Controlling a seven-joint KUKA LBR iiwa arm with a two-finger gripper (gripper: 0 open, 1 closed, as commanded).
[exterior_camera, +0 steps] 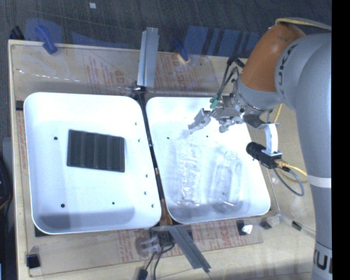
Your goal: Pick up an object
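Reaching in from the right, the arm holds its gripper above the far part of the right bin; whether its jaws are spread or clenched cannot be told. 2 clear plastic bottles lie nearer, long axes running near-far. The left bin holds a dark ribbed pad. No writing is readable.

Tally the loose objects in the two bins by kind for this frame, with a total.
Dark ridged rectangular pad, left bin: 1
Clear plastic bottles, right bin: 2, one beside the other
Total: 3
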